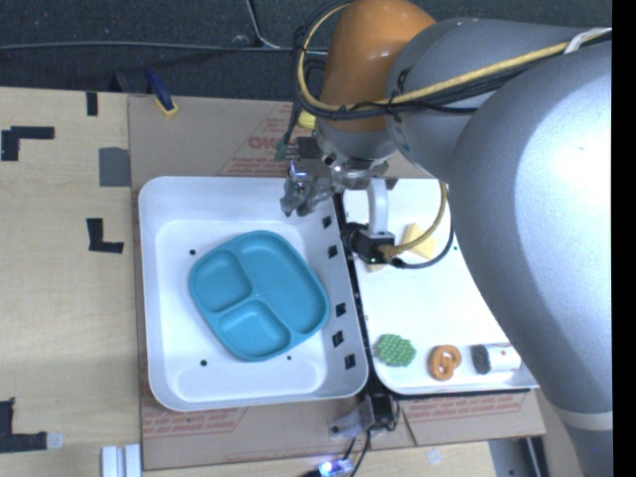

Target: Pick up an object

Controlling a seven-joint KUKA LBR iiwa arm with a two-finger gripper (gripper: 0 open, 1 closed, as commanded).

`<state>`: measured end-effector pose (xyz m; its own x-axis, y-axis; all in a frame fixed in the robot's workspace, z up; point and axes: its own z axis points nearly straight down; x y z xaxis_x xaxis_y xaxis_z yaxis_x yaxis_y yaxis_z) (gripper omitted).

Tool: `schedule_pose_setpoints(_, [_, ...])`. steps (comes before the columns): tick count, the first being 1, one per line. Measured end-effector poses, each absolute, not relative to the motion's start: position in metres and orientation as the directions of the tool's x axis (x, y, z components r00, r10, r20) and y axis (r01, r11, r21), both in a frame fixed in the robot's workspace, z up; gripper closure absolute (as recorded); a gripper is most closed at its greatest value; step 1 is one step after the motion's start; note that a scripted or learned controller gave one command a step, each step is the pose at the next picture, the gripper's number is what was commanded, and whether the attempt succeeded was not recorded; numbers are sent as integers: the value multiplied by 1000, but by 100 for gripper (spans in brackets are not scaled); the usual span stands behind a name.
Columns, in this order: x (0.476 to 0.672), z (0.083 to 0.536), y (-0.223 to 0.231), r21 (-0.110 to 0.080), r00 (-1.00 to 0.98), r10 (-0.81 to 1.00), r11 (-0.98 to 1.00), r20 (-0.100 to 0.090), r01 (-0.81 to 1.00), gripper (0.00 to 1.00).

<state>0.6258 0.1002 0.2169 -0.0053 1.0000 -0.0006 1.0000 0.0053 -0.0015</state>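
Gripper (316, 195) hangs over the far right corner of the left bin (169, 207), near the divide between the two bins; whether it is released or clenched I cannot tell. From the camera view, the nearest candidate, a blue divided plate (258, 294), lies below and to the left of it in the picture, flat on the bin floor, long axis running diagonally. A green ball (395, 350), a pretzel-like ring (444, 362) and a dark-ended white block (494, 358) sit in the right bin (437, 296). Red print on the cardboard (260, 143) is illegible.
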Motion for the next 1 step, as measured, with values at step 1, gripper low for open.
schedule_pose_setpoints(1, [625,218,98,-2,-2,1000,2,-1,1000,0])
